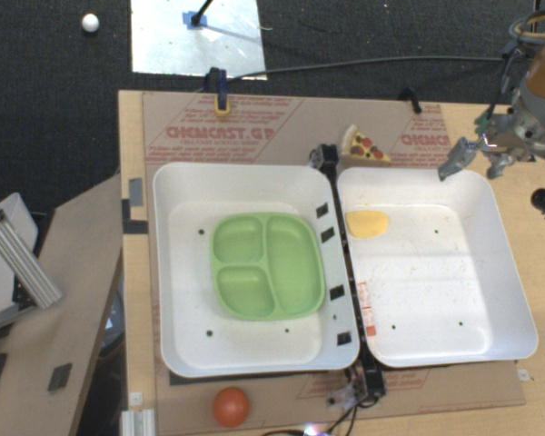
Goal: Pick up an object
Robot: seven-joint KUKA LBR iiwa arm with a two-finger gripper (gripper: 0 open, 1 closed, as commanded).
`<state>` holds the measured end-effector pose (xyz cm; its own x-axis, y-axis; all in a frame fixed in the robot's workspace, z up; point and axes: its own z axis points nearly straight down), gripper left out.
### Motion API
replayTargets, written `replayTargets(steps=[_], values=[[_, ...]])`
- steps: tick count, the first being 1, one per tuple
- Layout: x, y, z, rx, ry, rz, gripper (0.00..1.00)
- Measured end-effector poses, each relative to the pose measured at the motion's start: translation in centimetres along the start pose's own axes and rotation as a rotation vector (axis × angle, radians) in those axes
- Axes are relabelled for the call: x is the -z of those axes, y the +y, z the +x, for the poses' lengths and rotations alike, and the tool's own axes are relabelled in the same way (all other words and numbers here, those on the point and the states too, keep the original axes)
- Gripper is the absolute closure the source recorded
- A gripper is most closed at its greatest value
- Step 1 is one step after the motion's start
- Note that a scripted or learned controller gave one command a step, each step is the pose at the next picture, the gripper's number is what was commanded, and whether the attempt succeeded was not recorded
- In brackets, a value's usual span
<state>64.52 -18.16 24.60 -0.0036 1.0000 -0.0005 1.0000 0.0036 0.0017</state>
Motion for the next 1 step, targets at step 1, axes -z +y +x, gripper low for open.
replayTargets(steps=[1], values=[[-4.35, -0.51, 0.46, -0.001, 0.0, 0.002, 0.0]])
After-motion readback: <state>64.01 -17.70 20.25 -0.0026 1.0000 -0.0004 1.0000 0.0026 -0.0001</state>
